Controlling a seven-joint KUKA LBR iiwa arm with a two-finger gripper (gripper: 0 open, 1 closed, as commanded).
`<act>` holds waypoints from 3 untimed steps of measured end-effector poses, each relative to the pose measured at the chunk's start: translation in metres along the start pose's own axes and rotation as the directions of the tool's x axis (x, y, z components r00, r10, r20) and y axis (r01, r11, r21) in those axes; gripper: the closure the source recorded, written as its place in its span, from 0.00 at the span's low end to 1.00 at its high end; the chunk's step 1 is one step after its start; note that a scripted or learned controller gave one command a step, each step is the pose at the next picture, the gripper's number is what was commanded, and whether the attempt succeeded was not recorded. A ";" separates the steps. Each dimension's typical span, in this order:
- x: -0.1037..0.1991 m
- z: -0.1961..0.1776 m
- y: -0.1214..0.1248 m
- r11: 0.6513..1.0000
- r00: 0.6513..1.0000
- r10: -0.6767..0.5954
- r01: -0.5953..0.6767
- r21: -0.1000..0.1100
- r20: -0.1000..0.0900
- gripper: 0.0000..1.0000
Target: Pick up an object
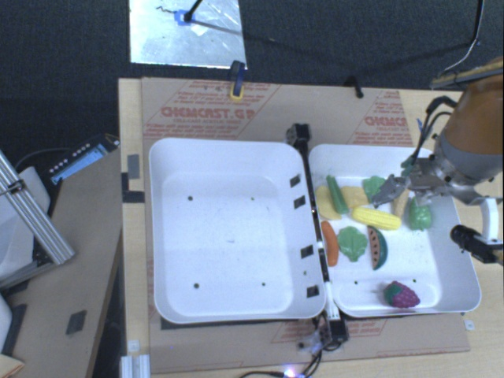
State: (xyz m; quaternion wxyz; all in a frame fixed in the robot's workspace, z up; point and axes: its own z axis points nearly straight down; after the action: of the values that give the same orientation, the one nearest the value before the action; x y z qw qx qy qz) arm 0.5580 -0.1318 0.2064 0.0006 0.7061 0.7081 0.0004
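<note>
Camera view: we are looking down at a slant on two white bins sitting side by side on a bench.
Left bin (228,164): we are seeing only its bare white floor and walls.
Right bin (441,290): it is holding a scatter of toy food.
Contents, near the divider: a green pepper (337,194) is lying beside a pale yellow piece (323,201), and an orange carrot (330,242) is lying below them.
Contents, middle: a corn cob (376,217) is lying with its long axis running from upper left to lower right; a leafy green piece (353,242) and a watermelon slice (379,249) are sitting just below it.
Contents, front: a purple bunch of grapes (401,294) is sitting well apart from the others.
Contents, back right: a green broccoli (420,216) is sitting just beside the corn's right end.
Gripper (394,191): it is hanging over the back of the right bin, near a small green piece (373,186); we cannot tell how far it is parted, nor whether it is touching or holding anything.
</note>
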 end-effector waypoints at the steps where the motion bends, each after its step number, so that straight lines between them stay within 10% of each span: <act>1: 0.099 0.001 0.042 1.000 1.000 -0.012 0.012 -0.003 -0.004 0.00; 2: 0.166 -0.016 0.056 1.000 1.000 -0.008 0.008 -0.003 -0.003 0.00; 3: 0.162 -0.026 0.056 1.000 1.000 -0.004 0.004 -0.002 -0.002 1.00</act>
State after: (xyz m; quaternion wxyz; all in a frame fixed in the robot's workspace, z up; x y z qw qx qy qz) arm 0.6132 0.0306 0.2329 0.0005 0.7046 0.7096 0.0020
